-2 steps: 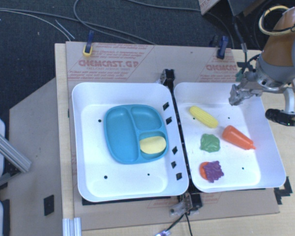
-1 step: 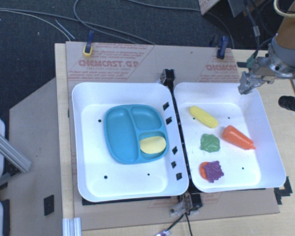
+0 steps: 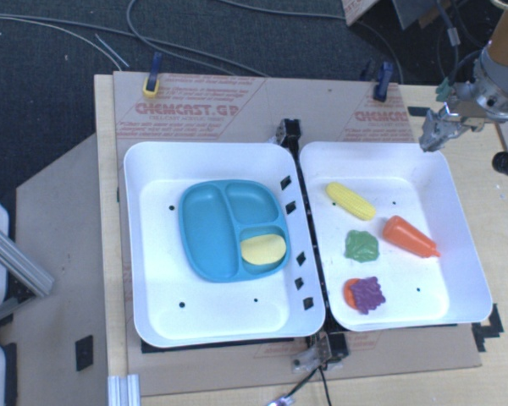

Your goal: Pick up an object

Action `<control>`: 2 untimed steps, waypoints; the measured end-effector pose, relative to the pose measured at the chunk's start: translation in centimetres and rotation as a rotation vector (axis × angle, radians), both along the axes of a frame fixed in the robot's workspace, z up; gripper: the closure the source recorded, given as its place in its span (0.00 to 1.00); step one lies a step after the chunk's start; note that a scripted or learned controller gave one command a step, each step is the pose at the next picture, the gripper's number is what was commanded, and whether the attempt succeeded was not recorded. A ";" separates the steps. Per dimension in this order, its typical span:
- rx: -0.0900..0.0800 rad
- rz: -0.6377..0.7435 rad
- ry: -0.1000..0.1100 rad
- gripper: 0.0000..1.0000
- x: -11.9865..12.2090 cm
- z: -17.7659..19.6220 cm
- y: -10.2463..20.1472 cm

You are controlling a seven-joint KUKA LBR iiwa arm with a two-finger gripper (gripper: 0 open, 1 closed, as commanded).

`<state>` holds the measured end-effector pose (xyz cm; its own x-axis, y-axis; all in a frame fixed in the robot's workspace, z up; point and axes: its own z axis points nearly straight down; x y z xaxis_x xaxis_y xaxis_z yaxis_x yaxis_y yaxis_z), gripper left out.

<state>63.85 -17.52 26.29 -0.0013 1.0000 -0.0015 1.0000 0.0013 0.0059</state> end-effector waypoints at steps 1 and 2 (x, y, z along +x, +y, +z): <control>0.004 0.002 0.009 1.00 -2.1 -1.1 3.9; 0.005 0.004 0.011 1.00 -5.0 -2.3 8.9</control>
<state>58.89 -8.61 24.03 -0.0048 1.0000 0.0035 1.0000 0.0049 -0.0049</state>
